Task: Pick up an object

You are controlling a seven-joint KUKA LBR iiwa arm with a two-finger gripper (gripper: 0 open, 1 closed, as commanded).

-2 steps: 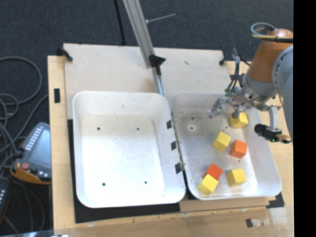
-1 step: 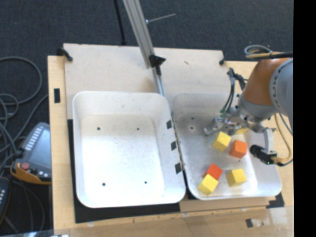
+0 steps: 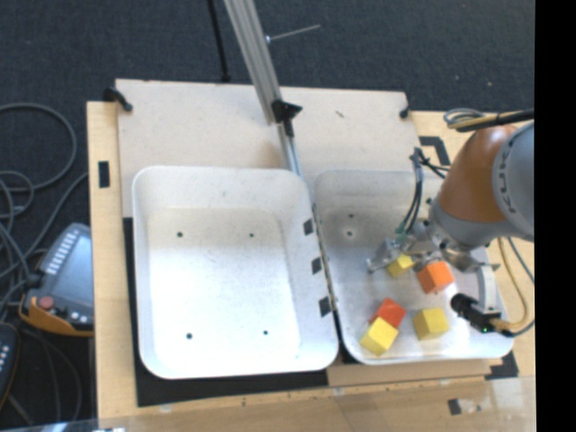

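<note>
Gripping small yellow block (image 3: pixel 401 263) | pincer (image 3: pixel 396 260) closed on it | right bin (image 3: pixel 346 207) | no legible writing

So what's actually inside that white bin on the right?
The right bin holds small blocks: two orange ones and three yellow ones. The gripper sits by the smallest yellow one. The arm covers the bin's far right part.

Evenly, brightly lit from above, with only faint soft shadows inside the white bins (image 3: pixel 225 187). Mildly soft throughout, slightly grainy. Near-overexposed on the bin floors; dark, low-detail carpet (image 3: pixel 90 25).
</note>
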